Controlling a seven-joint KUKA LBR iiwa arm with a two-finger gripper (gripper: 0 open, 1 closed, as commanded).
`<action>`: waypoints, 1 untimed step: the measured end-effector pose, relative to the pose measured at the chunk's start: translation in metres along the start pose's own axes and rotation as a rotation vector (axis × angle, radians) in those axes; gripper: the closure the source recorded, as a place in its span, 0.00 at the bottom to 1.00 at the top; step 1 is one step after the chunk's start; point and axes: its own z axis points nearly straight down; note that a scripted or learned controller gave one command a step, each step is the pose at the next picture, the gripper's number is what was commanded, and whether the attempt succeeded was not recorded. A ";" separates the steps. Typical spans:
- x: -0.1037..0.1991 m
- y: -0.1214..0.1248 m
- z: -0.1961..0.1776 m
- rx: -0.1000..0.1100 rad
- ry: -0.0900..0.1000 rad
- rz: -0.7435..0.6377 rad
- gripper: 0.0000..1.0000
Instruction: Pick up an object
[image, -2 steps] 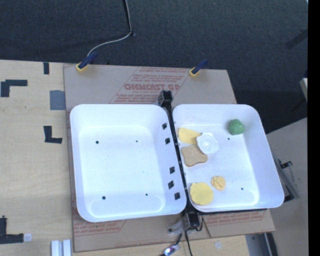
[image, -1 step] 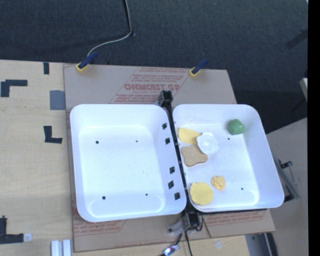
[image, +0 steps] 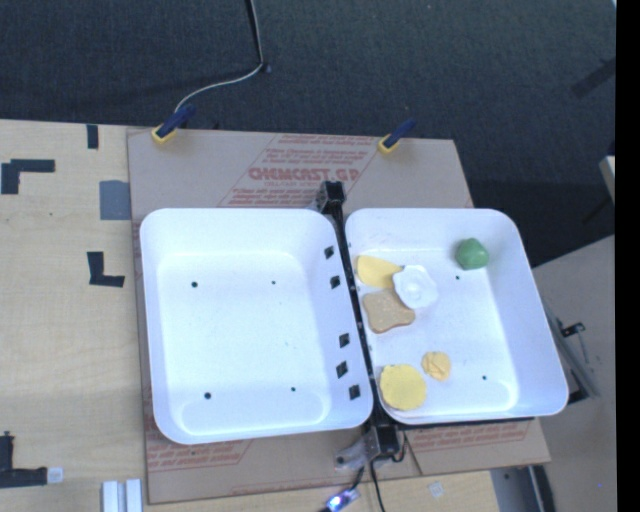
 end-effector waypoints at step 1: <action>0.001 0.001 -0.011 -0.002 -0.002 -0.001 1.00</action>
